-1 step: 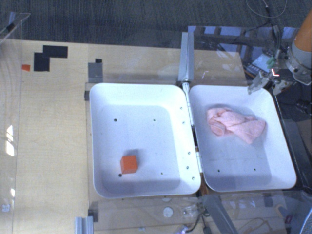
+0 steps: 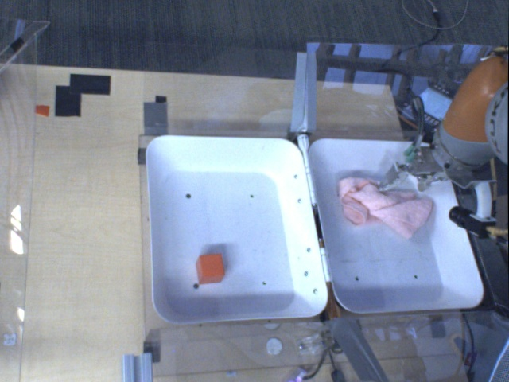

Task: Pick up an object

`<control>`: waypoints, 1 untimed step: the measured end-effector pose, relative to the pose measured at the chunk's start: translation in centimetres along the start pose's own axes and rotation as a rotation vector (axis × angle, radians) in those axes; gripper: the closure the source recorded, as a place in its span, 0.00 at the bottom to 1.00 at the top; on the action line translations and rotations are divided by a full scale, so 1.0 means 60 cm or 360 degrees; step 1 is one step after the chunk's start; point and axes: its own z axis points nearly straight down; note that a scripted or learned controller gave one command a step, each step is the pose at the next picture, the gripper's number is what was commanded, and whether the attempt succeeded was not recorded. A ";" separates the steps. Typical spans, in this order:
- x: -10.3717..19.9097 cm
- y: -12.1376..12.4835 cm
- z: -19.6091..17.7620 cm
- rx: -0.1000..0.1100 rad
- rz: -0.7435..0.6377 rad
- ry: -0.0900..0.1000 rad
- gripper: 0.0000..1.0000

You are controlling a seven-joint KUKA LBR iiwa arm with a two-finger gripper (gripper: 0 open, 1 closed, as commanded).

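A crumpled pink cloth (image 2: 386, 205) lies in the upper middle of the right bin (image 2: 445, 293), spread from its bunched, rounded end at centre-left of that bin to a flatter, pointed end lower and to the right. The gripper (image 2: 398, 178) hangs right at the cloth's upper edge, near the top of the bin, its thin metal parts pointing down and to the left toward the fabric. Whether it touches the cloth or has any of it caught cannot be told, and whether the gripper is open or closed cannot be told either; at this size the tip is a small tangle of metal.

The arm (image 2: 473, 114) comes in from the right edge of the frame, its orange band high at the upper right and the grey wrist below it.

In the left bin (image 2: 171, 213), well apart from the cloth, a small orange block (image 2: 211, 268) sits in the lower-left part of the floor, alone and upright on one face.

Both bins sit side by side on the pale wooden surface (image 2: 79, 213), touching along a central metal divider. At the upper left of the frame, black patches (image 2: 79, 92) and a tiny orange square (image 2: 42, 111) mark the surface.
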 end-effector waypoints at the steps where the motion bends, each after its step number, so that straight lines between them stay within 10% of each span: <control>1: 0.083 -0.056 0.017 -0.0018 -0.0104 -0.0004 0.00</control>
